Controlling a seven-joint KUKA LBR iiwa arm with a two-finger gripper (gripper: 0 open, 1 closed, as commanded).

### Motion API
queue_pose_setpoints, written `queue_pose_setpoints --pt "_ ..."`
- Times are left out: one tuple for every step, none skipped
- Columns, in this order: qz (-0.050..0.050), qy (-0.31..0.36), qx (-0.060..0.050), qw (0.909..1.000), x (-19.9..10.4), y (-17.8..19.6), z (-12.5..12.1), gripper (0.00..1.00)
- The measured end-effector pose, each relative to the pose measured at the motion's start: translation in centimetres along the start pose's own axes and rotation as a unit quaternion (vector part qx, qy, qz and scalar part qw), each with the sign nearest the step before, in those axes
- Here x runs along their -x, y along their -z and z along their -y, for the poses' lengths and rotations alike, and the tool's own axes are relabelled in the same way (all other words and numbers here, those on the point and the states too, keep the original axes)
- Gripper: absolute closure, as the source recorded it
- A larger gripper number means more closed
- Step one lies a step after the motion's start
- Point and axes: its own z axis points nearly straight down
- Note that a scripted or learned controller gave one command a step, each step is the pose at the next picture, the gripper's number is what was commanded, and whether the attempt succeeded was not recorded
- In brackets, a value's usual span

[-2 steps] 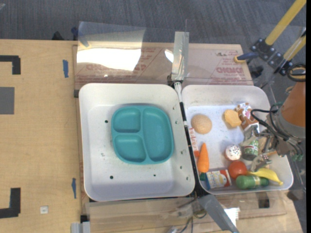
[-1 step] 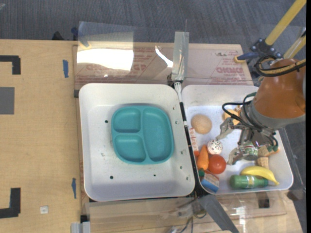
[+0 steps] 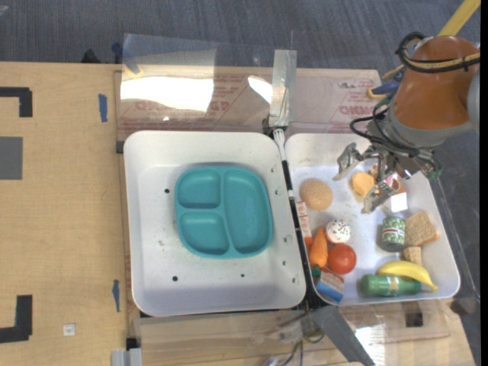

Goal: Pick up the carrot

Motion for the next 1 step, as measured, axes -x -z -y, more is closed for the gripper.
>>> queue_pose_setpoints --pt "0.000 -0.022 -0.001 0.9998 -1.35 -4.54 0.27 0.00"
